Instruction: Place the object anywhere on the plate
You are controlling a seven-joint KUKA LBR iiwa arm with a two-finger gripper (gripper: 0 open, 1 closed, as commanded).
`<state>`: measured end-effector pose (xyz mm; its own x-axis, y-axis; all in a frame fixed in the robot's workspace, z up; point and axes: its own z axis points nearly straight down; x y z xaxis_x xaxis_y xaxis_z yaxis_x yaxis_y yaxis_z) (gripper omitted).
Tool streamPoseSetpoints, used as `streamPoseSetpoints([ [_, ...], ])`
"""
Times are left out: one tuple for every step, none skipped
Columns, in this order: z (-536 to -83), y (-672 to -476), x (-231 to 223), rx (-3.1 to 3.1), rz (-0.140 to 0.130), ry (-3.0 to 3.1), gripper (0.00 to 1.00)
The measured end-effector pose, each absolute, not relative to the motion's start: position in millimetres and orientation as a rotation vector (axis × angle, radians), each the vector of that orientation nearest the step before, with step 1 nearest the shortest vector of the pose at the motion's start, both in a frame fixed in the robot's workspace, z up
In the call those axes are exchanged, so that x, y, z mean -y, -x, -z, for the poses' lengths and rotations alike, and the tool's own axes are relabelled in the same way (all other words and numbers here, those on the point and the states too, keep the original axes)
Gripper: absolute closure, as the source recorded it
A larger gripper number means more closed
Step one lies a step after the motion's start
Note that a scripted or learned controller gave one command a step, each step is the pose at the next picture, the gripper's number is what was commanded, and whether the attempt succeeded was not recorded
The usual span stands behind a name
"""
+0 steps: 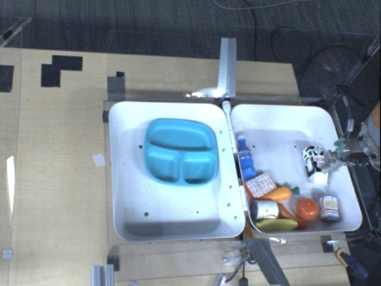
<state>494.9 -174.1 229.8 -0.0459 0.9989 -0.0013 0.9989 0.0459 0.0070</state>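
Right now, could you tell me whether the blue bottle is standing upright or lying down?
Lying down. The bottle rests lengthwise on the right bin's floor, along the divider beside the left bin.

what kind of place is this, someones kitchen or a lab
Most likely a robotics lab or test cell, not a kitchen. Two shallow white bins sit side by side on a wooden bench, toy groceries such as a tomato are piled in one bin, and loose cable trails over the carpet.
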Motion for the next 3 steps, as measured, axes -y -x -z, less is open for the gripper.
streamPoseSetpoints([
  [-184.3,-531.9,67.2,-2.371,-0.002,-2.058,1.00],
  [-262.7,-615.3,52.8,-2.381,-0.006,-2.041,1.00],
  [-283.0,-537.7,88.8,-2.341,-0.004,-2.089,1.00],
])
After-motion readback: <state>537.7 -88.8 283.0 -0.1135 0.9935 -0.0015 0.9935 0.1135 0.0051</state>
